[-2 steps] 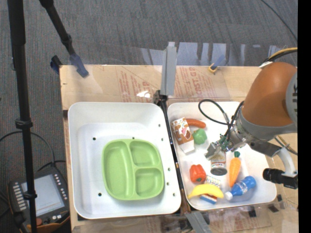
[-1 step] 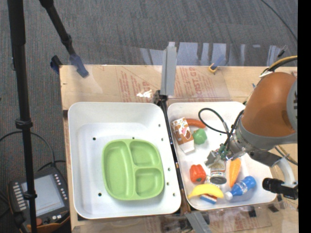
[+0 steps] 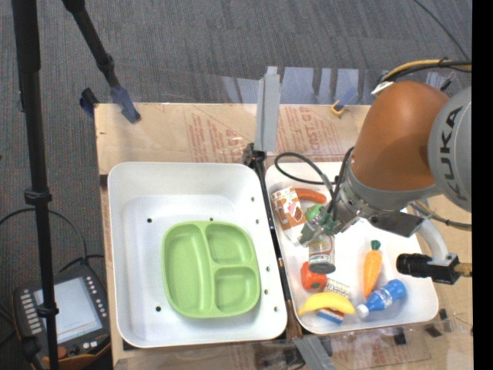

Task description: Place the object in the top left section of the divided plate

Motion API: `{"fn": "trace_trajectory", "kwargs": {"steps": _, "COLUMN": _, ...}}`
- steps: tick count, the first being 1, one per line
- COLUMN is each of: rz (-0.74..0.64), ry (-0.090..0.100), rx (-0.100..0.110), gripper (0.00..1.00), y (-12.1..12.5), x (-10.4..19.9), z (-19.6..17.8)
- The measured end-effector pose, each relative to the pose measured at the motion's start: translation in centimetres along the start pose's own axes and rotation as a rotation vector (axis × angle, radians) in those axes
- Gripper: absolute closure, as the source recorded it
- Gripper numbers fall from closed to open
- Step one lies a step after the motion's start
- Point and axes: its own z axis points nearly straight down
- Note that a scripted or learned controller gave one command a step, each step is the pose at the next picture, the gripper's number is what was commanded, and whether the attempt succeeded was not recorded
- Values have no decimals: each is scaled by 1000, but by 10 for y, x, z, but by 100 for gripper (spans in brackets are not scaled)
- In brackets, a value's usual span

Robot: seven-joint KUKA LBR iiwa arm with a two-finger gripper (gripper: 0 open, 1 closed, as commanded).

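Reaching into the right bin [image 3: 427, 303], the gripper [image 3: 322, 241] hung over a small jar [image 3: 321, 257] to grab it; the green divided plate [image 3: 209, 269] waited.

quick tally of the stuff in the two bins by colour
green: 1, divided plate
orange or red: 4, carrot, sausage, pepper, carton
yellow: 1, banana
blue: 1, bottle
clear: 1, jar
total: 8

A single fixed camera looks down at a slant from above the tabletop [image 3: 192, 133], far enough back to take in both white bins [image 3: 131, 199], the grey floor beyond, and the arm [image 3: 400, 141] entering from the right.
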Motion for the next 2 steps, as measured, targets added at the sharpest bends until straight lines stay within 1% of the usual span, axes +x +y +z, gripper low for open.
{"fn": "trace_trajectory", "kwargs": {"steps": 1, "rz": -82, "ry": -1, "rx": 0, "gripper": 100, "y": 36, "x": 56, "z": -19}}
{"fn": "trace_trajectory", "kwargs": {"steps": 2, "rz": -195, "ry": -1, "rx": 1, "gripper": 100, "y": 110, "x": 113, "z": 34}}
